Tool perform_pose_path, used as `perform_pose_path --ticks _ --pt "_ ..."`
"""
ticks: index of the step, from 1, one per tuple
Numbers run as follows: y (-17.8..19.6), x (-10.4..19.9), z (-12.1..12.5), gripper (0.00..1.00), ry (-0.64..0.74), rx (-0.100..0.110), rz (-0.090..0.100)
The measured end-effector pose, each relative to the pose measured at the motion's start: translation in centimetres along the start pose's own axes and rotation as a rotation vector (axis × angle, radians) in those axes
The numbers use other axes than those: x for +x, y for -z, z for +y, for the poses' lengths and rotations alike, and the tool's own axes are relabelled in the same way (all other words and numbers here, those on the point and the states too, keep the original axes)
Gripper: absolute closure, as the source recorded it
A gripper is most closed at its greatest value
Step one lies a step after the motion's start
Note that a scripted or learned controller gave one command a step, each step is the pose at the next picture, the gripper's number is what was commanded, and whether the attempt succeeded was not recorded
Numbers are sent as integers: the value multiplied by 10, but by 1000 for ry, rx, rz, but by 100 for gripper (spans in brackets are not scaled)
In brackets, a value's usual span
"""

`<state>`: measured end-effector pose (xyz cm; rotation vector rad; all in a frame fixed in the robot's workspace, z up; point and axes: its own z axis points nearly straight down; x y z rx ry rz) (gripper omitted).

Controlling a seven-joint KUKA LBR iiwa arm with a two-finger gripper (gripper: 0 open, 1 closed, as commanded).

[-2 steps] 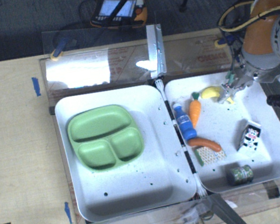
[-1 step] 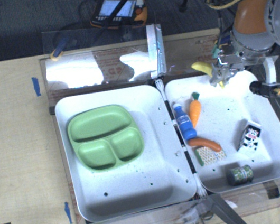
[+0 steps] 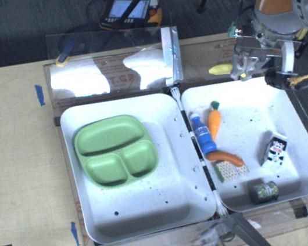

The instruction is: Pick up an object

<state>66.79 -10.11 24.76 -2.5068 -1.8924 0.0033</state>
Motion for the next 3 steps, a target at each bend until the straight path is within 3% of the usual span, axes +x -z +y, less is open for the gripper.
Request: perform_pose_path --ticks 1,2,3 --pt "0 0 0 0 0 0 0" --pt "-129 4 -2 0 2 4 1" --pt "-162 7 -7 0 -499 29 -6"
